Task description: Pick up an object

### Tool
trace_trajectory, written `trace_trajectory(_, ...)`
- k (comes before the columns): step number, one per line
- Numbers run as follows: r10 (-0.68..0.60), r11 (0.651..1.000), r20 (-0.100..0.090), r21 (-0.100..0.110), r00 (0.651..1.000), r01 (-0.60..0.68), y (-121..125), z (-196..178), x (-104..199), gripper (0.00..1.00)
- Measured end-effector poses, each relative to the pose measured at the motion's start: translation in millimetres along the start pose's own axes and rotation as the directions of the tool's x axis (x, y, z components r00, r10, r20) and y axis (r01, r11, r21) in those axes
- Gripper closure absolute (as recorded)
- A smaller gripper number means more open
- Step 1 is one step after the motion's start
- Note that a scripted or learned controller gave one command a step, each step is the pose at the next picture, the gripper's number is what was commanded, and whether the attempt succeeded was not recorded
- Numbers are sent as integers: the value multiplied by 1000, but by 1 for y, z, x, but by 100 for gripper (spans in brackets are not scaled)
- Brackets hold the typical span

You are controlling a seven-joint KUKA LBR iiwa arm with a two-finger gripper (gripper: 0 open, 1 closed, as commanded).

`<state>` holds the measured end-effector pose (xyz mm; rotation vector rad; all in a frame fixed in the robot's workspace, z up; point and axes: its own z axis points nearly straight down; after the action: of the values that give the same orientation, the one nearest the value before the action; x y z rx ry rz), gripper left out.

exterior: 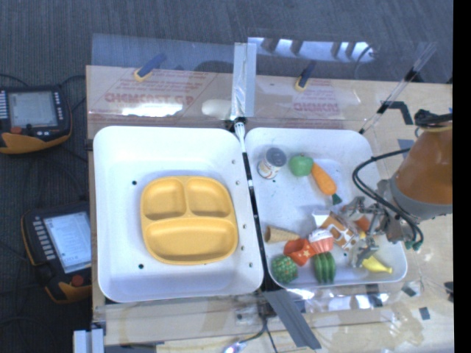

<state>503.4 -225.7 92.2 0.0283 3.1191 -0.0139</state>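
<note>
Hand [362,235]: low in right bin [294,142], grip state cannot be told. Banana [377,265]: just below hand; likely light, stiff, smooth plastic; best taken across its middle.

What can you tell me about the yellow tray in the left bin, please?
The yellow tray looks like smooth moulded plastic with rounded corners. It has three compartments: two smaller ones along the far side and one long one along the near side, parted by raised ridges. It lies flat, right side up, near the middle of the left bin, turned slightly askew to the bin's walls. It rests on the bin's white floor, and nothing lies in its compartments.
</note>
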Motion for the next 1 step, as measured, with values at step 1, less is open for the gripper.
trace_trajectory(1, -79, 997, -2, -8, 997, 79, 99, 0, -7, 0)
